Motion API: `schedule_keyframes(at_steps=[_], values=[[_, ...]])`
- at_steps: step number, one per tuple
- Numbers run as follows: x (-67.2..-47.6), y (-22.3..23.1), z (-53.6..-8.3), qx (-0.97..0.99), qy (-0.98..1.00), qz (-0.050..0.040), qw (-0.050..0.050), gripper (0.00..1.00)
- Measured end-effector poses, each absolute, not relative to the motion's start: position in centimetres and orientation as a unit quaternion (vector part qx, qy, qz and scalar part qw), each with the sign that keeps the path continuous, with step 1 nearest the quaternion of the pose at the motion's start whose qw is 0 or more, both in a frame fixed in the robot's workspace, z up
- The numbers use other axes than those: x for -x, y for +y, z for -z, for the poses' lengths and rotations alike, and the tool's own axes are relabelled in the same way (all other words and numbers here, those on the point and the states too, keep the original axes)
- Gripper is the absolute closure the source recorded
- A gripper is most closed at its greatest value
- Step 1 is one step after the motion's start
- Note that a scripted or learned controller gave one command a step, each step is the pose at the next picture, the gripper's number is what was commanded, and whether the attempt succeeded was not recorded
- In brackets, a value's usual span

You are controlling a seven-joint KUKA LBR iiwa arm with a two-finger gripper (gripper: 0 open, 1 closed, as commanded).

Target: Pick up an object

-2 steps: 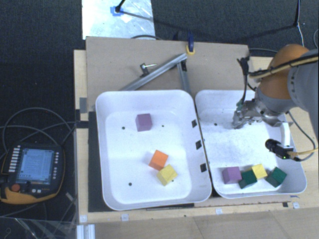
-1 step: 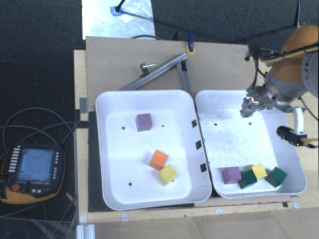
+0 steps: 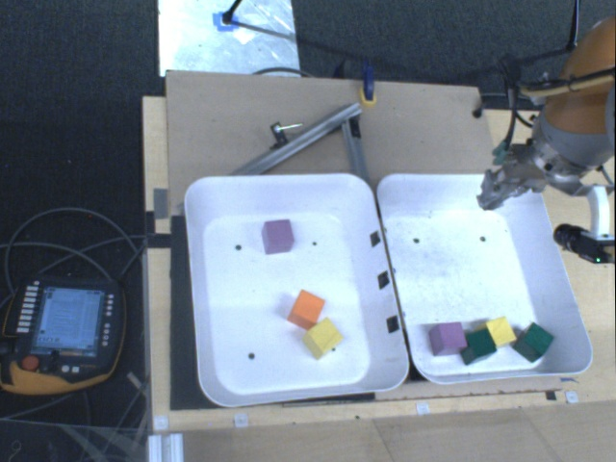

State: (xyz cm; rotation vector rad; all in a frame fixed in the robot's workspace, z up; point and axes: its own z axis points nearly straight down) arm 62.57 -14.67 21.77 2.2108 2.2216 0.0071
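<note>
The jaws (image 3: 491, 196) sit over the far rim of the right bin (image 3: 481, 287), near its upper right corner; whether they stand wide or narrow cannot be told from this angle, and nothing is seen between them. The arm (image 3: 577, 114), grey with an orange band, enters from the right.

Right bin: four cubes are grouped along the near wall, well apart from the jaws. From left to right: a purple cube (image 3: 447, 337), a dark green cube (image 3: 477, 346) touching it, a yellow cube (image 3: 500, 331) just behind, and a second green cube (image 3: 533, 341) near the corner.

Left bin (image 3: 212, 258): a purple block (image 3: 277, 236) lies toward the far side. An orange block (image 3: 306, 308) and a yellow block (image 3: 323, 337) lie close together near the middle, nearly touching.

The desk (image 3: 414, 114) carries both bins side by side. A metal bar (image 3: 298, 141) lies behind the left bin. A teach pendant (image 3: 60, 333) rests on the floor at the left, with cables around it.
</note>
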Motion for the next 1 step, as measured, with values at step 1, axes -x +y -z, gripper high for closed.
schedule_keyframes(at_steps=[1], values=[[-62.71,-8.65,-21.61,-0.703,0.711,-0.0014,0.0,1.0]])
